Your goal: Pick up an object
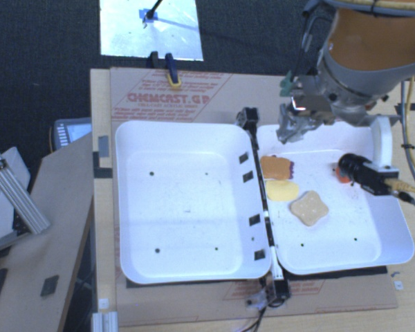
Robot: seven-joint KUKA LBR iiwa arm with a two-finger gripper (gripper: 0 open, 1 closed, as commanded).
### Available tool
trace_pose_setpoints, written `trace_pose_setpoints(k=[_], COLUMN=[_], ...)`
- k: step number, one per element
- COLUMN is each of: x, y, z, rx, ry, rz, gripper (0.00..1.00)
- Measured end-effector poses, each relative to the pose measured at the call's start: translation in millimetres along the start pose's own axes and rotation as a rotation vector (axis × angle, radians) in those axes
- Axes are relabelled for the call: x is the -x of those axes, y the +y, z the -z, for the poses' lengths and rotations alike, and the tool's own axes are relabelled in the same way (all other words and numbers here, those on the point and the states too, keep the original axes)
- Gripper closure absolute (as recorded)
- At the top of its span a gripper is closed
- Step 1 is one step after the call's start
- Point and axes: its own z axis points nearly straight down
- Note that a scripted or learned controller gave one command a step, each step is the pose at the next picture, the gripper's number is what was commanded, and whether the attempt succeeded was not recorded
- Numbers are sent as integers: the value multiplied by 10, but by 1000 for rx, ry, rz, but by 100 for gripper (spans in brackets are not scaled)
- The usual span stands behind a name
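In the right bin [373,247] lie several small objects: an orange piece on a purple one [277,167], a pale yellow disc [282,191], a tan biscuit-shaped piece [309,208] and a red-orange item [341,175] half hidden behind a black fitting. My gripper [290,130] hangs over the bin's far left part, above and just beyond the orange piece, apart from it. Nothing shows between its fingers.
The left bin [187,199] sits beside the right one, joined by black clips [256,220] along the shared wall. A black cylindrical fitting [363,173] with cables reaches in from the right. A shiny plate [151,19] and a yellow-blue clamp [173,71] lie beyond the bins.
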Motion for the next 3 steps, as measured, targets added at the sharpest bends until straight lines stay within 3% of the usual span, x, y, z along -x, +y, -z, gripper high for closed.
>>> trace_pose_setpoints(k=[1, 2, 3], x=[-932, -1135, -1661], y=[-272, -350, 295], z=[-279, 1185, 831], rx=[-4, 14, -5], ry=[-1, 4, -4], rz=[-1, -8, -7], gripper=[100, 100, 100])
